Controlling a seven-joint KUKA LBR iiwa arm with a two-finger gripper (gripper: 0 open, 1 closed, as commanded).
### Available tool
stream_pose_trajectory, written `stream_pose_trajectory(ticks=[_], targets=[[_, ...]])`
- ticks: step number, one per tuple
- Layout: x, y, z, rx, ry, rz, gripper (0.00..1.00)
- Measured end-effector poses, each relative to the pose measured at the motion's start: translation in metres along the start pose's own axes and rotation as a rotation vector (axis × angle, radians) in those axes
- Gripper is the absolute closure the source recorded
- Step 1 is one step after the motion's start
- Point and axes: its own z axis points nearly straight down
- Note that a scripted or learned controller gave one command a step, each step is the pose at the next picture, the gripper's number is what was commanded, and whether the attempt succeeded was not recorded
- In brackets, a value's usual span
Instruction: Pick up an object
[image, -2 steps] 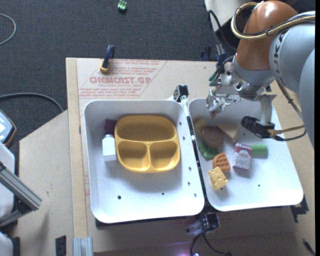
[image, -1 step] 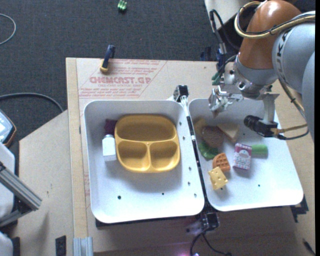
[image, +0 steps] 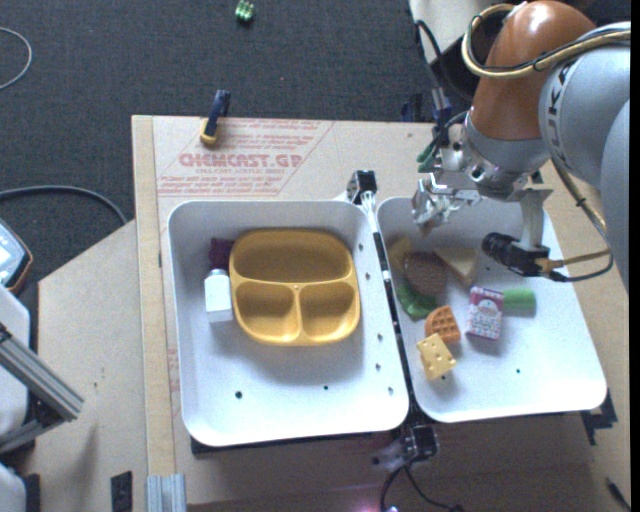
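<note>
Over right bin (image: 560, 380): metal gripper (image: 432, 212), perhaps bare.

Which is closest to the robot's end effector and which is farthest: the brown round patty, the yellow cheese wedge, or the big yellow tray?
From the end effector, in the camera view:
1. Brown round patty, just below it in the right bin.
2. Yellow holed cheese wedge, lower in the same bin.
3. Yellow divided plastic tray, across in the left bin.

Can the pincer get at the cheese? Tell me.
Probably yes. The cheese lies bare in the right bin, nothing on top; only the waffle crowds it. The pincer hangs over the same bin.
</note>
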Motion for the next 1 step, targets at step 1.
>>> stream_pose_trajectory(ticks=[1], targets=[[-0.0146, -0.0043, -0.0088, -0.003, -0.001, 0.002, 1.0]])
